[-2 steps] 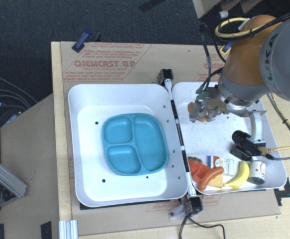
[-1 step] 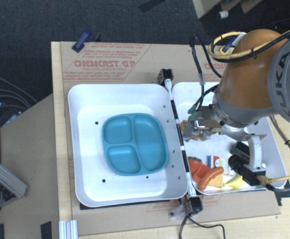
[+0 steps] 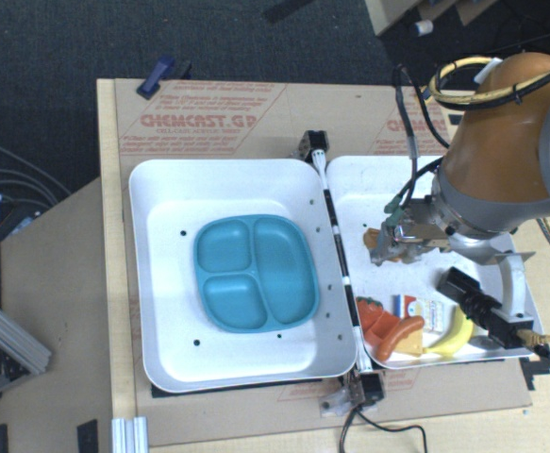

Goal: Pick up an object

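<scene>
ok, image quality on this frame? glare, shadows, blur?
Camera view: even, soft lighting; no hard glare on the white bins; the blue plate is sharp, with only faint shadow along its rim. The arm shades the right bin beneath it, and the gripper area looks dark and slightly soft, so detail there is hard to read.

Arm over the right bin

The gripper hangs above the right bin, perhaps gripping something brownish; a blue plate sits in the left bin.
</scene>
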### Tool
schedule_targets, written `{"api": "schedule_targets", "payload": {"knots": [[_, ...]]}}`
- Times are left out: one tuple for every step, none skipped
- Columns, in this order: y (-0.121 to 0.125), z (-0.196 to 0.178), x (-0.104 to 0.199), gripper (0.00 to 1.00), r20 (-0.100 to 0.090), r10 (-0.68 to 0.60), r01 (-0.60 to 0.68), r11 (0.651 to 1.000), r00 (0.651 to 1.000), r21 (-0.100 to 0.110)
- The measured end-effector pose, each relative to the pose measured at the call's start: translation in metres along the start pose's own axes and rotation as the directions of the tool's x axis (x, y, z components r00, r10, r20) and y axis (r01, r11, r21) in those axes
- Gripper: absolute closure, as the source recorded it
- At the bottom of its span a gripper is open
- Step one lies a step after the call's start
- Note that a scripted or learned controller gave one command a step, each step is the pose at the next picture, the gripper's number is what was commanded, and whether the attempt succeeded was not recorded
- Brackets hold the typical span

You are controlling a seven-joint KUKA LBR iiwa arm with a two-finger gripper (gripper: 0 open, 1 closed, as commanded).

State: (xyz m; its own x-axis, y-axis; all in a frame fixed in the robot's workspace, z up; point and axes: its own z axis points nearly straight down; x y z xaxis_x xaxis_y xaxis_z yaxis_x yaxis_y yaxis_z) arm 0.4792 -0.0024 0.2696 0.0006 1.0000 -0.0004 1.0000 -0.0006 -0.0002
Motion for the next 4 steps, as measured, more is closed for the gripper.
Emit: {"api": "schedule_targets", "payload": {"knots": [[0.0,0.005,0.057,1.0,-0.001,-0.002,0.002,1.0,1.0,0.003],[0.025,0.015,0.027,1.0,0.001,0.0,0.0,1.0,1.0,-0.001],[0.058,0.085,0.027,1.0,-0.001,0.0,0.0,1.0,1.0,0.003],[0.058,0.075,0.027,1.0,-0.001,0.0,0.0,1.0,1.0,0.002]]}}
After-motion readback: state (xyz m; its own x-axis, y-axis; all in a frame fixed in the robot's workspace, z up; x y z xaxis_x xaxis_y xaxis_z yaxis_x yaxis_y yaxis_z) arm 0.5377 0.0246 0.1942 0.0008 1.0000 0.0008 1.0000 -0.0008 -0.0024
